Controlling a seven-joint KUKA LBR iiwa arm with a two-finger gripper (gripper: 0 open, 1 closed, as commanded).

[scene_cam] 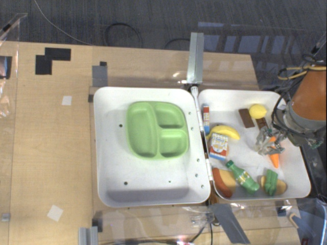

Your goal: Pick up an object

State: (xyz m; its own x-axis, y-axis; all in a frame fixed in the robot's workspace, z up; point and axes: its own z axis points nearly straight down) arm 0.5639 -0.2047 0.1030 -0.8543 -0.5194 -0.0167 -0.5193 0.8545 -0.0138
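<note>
My gripper (pixel 267 143) hangs low over the right bin (pixel 301 185), near its right side, with the arm's orange band (pixel 309 98) above it. An orange carrot (pixel 275 160) lies just below and right of the gripper, touching or nearly touching it. A yellow lemon (pixel 258 110) and a brown bar (pixel 246 118) lie up and left of it. Further left sit a banana (pixel 226 131) and a small carton (pixel 218 146). A green bottle (pixel 242 177) lies along the bin's front, beside a green-and-tan item (pixel 271 182) and a red-brown item (pixel 223 182).
The left bin (pixel 110 188) holds a green divided plate (pixel 157 129). A slim tube (pixel 206 115) lies along the right bin's left wall. A metal post (pixel 194 60) stands behind the seam between the bins. Cables (pixel 294 75) hang near the arm.
</note>
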